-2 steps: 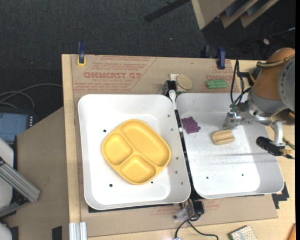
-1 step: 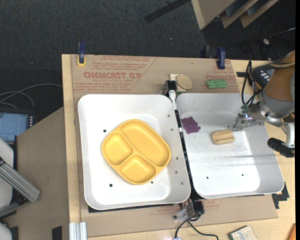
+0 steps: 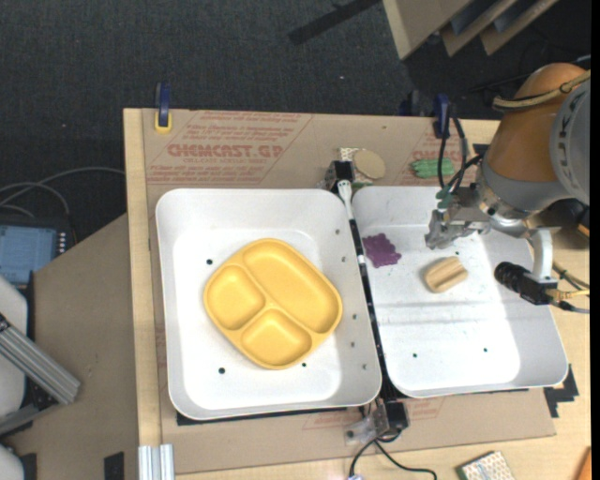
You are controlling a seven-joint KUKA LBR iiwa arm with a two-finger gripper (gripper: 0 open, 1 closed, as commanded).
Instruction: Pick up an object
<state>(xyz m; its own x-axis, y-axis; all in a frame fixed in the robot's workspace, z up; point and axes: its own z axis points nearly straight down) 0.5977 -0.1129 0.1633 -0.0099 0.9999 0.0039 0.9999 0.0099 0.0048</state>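
A tan table with red print stands on dark grey carpet; wooden boards lie at the far right.

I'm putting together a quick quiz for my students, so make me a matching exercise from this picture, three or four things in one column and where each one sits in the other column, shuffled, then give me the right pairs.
Things
1. yellow divided plate
2. purple object
3. tan block
4. gripper

Places
A. right bin, near its left wall
B. above the right bin's far part, beyond the tan block
C. middle of the left bin
D. right bin, around its middle, just right of the purple thing

Pairs: 1-C, 2-A, 3-D, 4-B
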